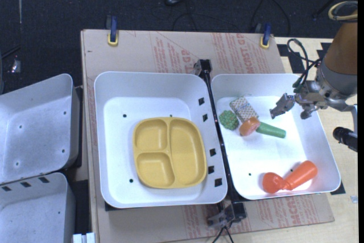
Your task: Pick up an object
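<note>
Camera view puts my two-finger gripper (292,105) over the upper right part of the right-hand shallow white bin (321,139), hanging from the grey arm with its orange band (346,54). I see the two dark fingers standing apart, one toward the bin's middle and one nearer the arm, with nothing between them.

Nearest to the gripper, just below and toward the bin's centre, lies a green plastic stick-shaped piece (271,130). Touching that piece's far end is a small orange rounded toy (248,126). Beyond it, further from the gripper, sit a speckled grey-white block (242,106) and a green textured cube (228,119), both close to the divider between the bins. Well below the gripper, near the bin's front wall, lies an orange-red plastic bottle-shaped toy (289,177) on its side.

Far beyond the cluster, the left-hand white bin (114,94) holds a yellow three-compartment plastic plate (169,152).

My judgement: this is the approach, with no object yet chosen by contact. To do it well I would pick the green stick, since it is closest and has free space along its long sides. I would turn the fingers to straddle its narrow width, centre over its free end away from the orange toy, then descend straight before closing. Crowding the cluster risks nudging pieces aside.
</note>
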